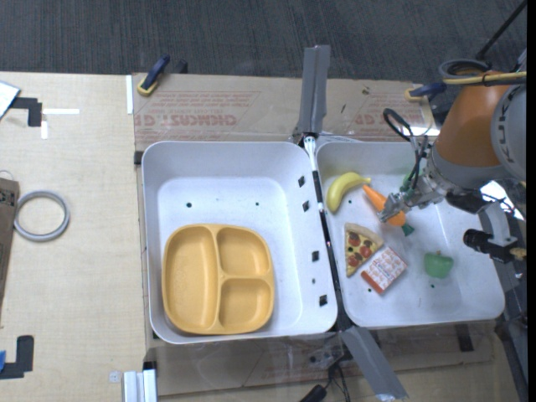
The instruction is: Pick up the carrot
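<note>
Bench, far left: one roll of tape (pixel 39 215), lying flat, well apart from both bins.

Left bin (pixel 167 166): one yellow divided plate (pixel 219 277), three compartments, nothing in them; it sits toward the near-left corner.

Right bin (pixel 469 308), five items. One banana (pixel 343 188) near the dividing wall. One carrot (pixel 377 198) just beside the banana's tip, lying aslant, its far end running under the gripper (pixel 394 213). One pizza slice (pixel 360 247) and one red-and-white packet (pixel 384 270), touching. One green item (pixel 438 264) (kind unclear), apart to the right.

Tool: one gripper, down at the carrot's lower end, probably placed there for the pick. Whether it is spread, closed, or has the carrot cannot be told.
</note>
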Controlling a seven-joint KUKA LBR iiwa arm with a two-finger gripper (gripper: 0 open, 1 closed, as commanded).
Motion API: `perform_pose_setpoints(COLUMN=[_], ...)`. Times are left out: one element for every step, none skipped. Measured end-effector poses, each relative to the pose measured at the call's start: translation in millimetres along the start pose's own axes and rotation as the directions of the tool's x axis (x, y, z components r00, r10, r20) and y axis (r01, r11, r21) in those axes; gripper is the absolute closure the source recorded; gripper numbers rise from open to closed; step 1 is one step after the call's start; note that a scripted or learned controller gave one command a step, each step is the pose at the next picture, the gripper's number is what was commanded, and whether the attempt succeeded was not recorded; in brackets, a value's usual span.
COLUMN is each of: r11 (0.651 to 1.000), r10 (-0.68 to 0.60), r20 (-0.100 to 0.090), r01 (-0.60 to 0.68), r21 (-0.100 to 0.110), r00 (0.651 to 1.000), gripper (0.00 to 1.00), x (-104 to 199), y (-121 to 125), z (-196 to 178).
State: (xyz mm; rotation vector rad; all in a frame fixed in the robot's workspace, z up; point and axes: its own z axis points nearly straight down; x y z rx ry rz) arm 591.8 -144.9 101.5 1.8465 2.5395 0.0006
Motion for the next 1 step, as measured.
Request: perform_pose_setpoints(r11=[0.987], r10=[0.161], r20=[0.001], r01=[-0.161], r21=[0.001], r00=[0.987], gripper=[1.00], x=[-41.3], y=[22.6], z=[-71.5])
